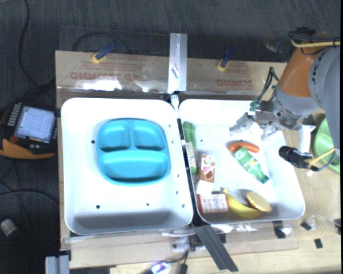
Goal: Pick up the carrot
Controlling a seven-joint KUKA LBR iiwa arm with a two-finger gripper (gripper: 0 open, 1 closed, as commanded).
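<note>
Carrot lies orange, short, beside a green bottle.

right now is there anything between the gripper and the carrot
No. In the camera view the gripper hangs just above the carrot, with bare white bin floor between them.

Probably a robotics lab: taped bench, loose cables, a handheld control pendant on carpet.

bins: glossy white plastic | tray: smooth blue plastic | bench: matt wood | carrot: smooth orange
</note>
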